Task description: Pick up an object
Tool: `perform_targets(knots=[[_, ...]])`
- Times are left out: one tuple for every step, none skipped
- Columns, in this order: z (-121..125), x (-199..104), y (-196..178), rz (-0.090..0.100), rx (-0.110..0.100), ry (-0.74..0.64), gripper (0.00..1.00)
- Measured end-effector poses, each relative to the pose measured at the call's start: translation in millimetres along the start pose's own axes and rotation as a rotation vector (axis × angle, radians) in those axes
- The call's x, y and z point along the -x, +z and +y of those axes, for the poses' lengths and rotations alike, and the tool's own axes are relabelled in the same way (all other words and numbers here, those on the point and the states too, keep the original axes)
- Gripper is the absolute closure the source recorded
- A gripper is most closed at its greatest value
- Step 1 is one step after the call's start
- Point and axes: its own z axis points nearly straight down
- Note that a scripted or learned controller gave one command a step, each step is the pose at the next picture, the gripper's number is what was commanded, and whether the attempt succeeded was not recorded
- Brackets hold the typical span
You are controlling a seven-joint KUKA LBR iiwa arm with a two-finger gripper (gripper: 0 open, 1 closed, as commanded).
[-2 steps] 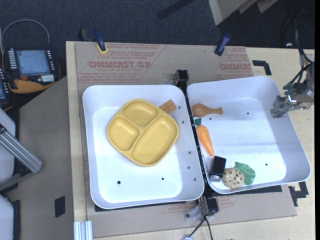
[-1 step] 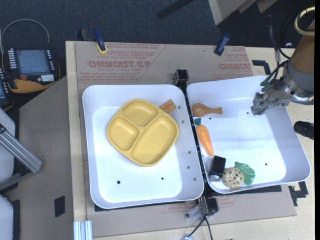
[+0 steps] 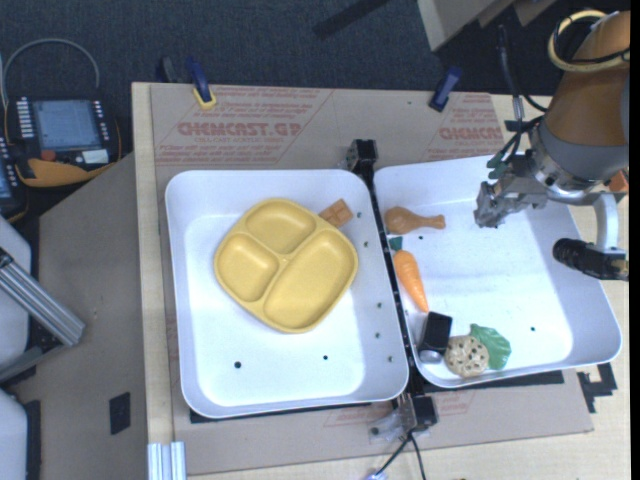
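Risk first: nearest me, the cookie (image 3: 462,355), green leaf piece (image 3: 492,344) and black block (image 3: 436,330) crowd the right bin (image 3: 560,313)'s front corner, so I judge a grab there could catch two or hit the wall. Farther back, the carrot (image 3: 408,279) and drumstick (image 3: 413,221) hug the divider. My gripper (image 3: 490,211) hovers well right of the drumstick, touching nothing; I cannot tell its fingers' state.

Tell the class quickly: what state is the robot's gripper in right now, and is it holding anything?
Gripper: above the right shallow white bin, nothing seen in it; open or closed cannot be told.
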Motion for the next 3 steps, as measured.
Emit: perform_targets(knots=[[0.5,-56.3,-11.5,0.001,0.003,-0.006,1.00],[6.0,-115.4,-20.3,0.001,0.005,-0.006,1.00],[9.5,-170.2,-5.7,0.001,-0.001,-0.005,1.00]])
